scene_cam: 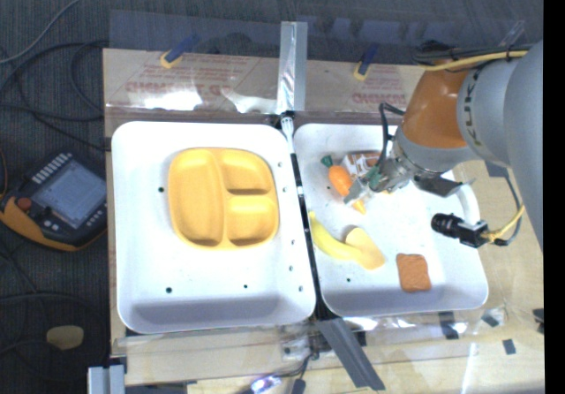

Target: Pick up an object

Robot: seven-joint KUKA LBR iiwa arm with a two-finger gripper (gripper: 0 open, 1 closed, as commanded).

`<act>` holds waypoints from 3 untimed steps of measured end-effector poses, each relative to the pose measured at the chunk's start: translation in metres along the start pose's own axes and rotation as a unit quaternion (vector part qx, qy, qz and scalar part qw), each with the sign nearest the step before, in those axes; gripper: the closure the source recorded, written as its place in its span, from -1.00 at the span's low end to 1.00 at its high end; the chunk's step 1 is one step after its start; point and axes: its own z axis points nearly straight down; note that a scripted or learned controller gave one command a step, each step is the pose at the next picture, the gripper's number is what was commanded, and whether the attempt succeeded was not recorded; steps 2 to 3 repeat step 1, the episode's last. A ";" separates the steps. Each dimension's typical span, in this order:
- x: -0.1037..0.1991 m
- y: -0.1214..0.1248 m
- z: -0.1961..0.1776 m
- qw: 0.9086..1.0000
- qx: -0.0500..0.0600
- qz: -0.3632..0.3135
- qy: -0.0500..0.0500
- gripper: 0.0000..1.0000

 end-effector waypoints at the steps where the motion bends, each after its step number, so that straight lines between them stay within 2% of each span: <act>1: 0.066 0.011 -0.119 0.999 0.001 0.037 -0.002 1.00; 3: 0.066 0.011 -0.119 0.999 0.001 0.037 -0.002 1.00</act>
